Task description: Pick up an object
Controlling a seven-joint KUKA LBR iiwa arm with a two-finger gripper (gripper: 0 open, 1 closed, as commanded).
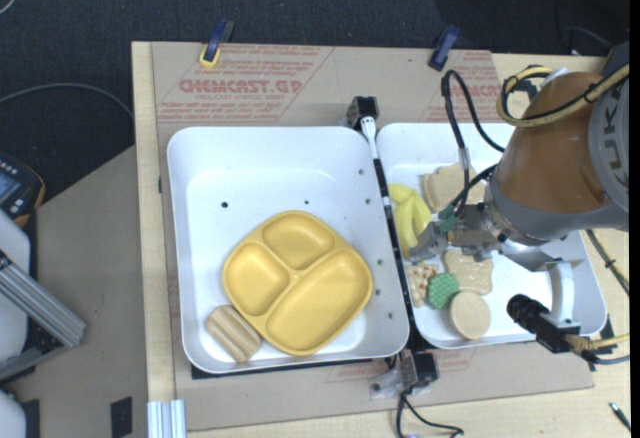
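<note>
The gripper (440, 236) hangs low over the right bin (590, 311), at its left wall, amid a heap of play food: a yellow banana (408, 211), a tan round piece (440, 188), a green item (443, 289) and a pale disc (468, 316). Whether the fingers are open or closed on anything, I cannot tell; the wrist hides them. The left bin (260, 166) holds a yellow divided plate (298, 281) and a wooden block (232, 333) near the bench's front edge, likely spare targets.

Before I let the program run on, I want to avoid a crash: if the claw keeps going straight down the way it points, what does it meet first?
Probably the yellow banana-shaped toy or the small pale pieces beside it in the right white bin; the claw hangs over them, though depth is unclear.
</note>
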